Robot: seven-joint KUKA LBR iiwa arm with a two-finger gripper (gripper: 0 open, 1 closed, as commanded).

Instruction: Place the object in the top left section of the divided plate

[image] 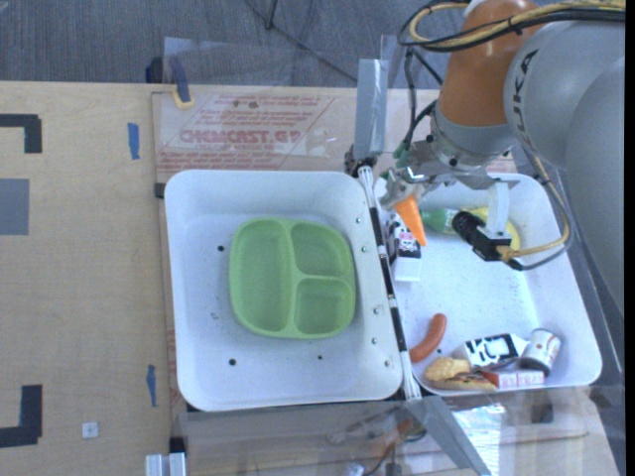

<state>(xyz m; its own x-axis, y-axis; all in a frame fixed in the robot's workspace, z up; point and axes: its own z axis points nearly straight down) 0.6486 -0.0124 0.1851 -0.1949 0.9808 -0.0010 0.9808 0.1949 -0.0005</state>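
Camera view looked down at a slant on a pale wooden counter (79,296) bearing two shallow white bins side by side. Left white bin (189,365) held a light green divided plastic plate (294,278) with three sections, lying flat near the bin's middle. Right white bin (566,335) held the clutter: an orange carrot-shaped toy (411,220) lying tilted near the bin's upper left corner, close to the dividing wall; a green item and a yellow item just beyond it, too hidden to name; a red sausage-shaped toy (430,337) lower down; and a cluster of small packaged items (496,357) along the bottom edge. Grey arm with orange band (486,58) reached in from the right, its pincer (409,188) low over the carrot toy's upper end. Could not tell whether the pincer was spread or pressed together, nor whether it touched the carrot.
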